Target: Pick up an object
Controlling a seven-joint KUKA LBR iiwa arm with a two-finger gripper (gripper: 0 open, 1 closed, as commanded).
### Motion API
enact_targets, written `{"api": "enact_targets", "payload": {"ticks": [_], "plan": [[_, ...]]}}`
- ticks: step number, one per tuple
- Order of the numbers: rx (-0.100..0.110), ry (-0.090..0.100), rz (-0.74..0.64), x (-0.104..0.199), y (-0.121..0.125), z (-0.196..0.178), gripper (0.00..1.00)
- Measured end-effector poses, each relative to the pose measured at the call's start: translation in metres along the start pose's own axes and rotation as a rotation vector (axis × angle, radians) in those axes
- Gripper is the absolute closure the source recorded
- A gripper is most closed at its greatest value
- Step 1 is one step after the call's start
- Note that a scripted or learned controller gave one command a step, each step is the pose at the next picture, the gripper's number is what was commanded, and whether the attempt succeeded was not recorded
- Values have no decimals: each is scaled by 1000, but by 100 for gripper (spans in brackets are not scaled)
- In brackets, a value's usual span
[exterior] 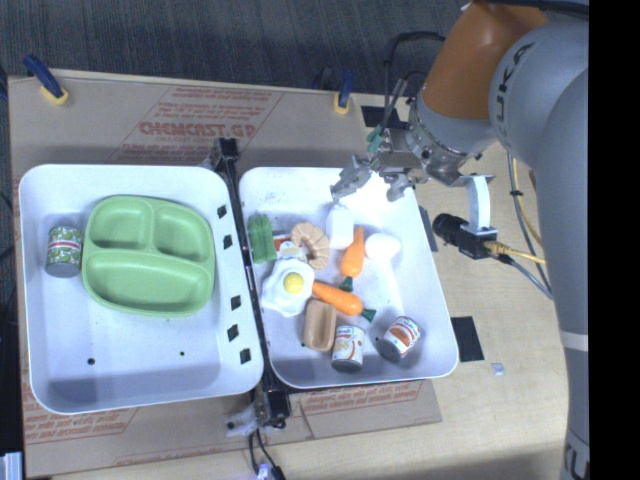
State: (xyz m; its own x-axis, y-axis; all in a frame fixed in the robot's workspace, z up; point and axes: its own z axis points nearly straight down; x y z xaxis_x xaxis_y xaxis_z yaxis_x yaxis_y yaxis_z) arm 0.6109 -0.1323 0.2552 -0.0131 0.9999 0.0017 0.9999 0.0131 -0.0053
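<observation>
Gripper: jaws spread wide, empty, above right bin far edge. White bottle: just below jaws, apart.

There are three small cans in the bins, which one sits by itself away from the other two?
The small can with the green label, in the left white bin beside the green divided plate. The other two cans sit together in the right bin.

A robot lab: clamped cardboard bench, two white bins, toy food.
</observation>
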Motion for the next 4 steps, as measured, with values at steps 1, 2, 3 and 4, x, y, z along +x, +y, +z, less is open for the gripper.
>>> {"api": "enact_targets", "payload": {"ticks": [1,2,3,4], "plan": [[0,0,0,0,0,0,0],[2,-3,8,-79,-33,103,0],[0,-1,6,-77,-131,151,0],[-3,-3,-1,-78,-129,140,100]]}}
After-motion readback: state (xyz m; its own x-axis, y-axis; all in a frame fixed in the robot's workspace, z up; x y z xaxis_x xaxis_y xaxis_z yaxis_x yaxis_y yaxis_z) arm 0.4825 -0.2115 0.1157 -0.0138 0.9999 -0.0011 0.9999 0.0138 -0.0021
